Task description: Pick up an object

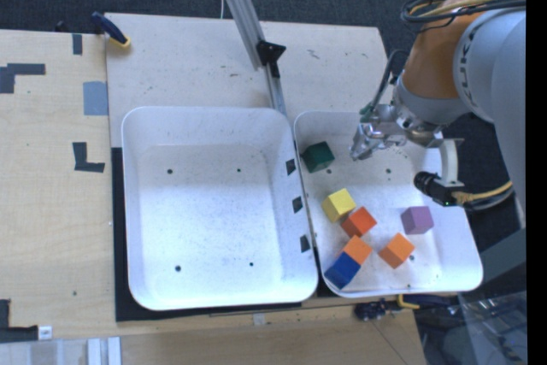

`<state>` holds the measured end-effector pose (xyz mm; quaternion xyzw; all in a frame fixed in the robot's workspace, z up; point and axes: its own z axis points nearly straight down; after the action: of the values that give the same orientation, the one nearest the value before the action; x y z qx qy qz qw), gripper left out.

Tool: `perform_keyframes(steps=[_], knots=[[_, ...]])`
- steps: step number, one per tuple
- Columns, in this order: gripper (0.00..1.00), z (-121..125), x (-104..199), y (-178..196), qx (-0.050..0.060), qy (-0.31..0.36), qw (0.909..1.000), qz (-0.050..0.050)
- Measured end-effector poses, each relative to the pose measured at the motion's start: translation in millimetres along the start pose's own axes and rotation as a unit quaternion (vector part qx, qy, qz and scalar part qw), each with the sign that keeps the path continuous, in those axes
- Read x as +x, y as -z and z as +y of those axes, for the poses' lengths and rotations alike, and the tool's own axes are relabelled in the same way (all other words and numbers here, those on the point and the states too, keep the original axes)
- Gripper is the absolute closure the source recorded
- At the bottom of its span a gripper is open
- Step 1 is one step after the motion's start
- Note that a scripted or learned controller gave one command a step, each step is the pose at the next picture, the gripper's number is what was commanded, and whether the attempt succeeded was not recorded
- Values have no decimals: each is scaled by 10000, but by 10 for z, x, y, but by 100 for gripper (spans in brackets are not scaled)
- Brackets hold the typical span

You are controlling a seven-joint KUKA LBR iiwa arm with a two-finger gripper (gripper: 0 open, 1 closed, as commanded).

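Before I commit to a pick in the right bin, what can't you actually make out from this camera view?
- Gripper: small and slightly blurred in the camera view, above the right bin; whether it holds anything cannot be told.
- Bin floor under the gripper and wrist: covered by them.
- Blue block: its upper edge meets the orange block; touching or overlapping is unclear.
- Arm: cut off by the right edge.

The arm reaches in from the right, its gripper (366, 147) hanging over the upper part of the right bin (461, 265), just right of a green block (318, 156). Lower in that bin lie a yellow block (338, 203), a red block (360, 221), a purple block (416, 220), two orange blocks (356, 250) (397, 250) and a blue block (343, 269). The left bin (137, 209) sits beside it.
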<state>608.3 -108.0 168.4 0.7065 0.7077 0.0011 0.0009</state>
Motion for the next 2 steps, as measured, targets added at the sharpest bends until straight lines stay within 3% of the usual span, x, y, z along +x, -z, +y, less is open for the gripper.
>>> perform_keyframes(steps=[1,2], knots=[[100,11,6,344,0,1,10000,-2],[100,129,551,299,20,26,10000,8]])
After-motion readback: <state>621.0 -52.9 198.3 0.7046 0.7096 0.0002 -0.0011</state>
